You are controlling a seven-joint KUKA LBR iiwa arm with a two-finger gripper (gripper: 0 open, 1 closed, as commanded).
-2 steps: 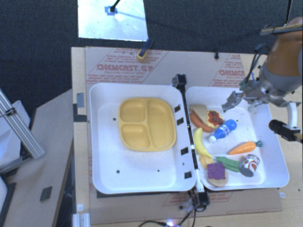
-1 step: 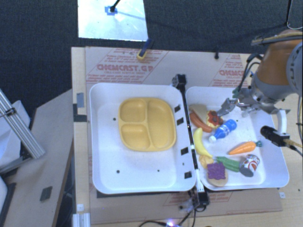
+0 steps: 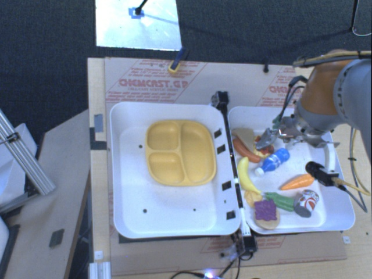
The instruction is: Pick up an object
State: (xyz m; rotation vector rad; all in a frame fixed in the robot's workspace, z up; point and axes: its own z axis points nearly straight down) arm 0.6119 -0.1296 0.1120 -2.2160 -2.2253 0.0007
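Observation:
My gripper [image 3: 266, 139] hangs low over the back part of the right bin [image 3: 343, 217], with the grey arm and its orange band reaching in from the right. Just below it lie a red sausage [image 3: 246, 150] and a blue bottle [image 3: 273, 161] with a white cap. A yellow banana [image 3: 247, 176] lies along the bin's left wall. Toward the front sit an orange carrot [image 3: 297, 182], a small can [image 3: 306, 202], a green vegetable [image 3: 281, 201] and a purple-topped cookie [image 3: 267, 212].
The left bin [image 3: 125, 173] holds a yellow divided plate [image 3: 180, 151]. A black divider [image 3: 228, 156] runs between the two bins. The bins rest on a cardboard sheet [image 3: 154, 80], and a metal frame [image 3: 23, 161] stands at the far left.

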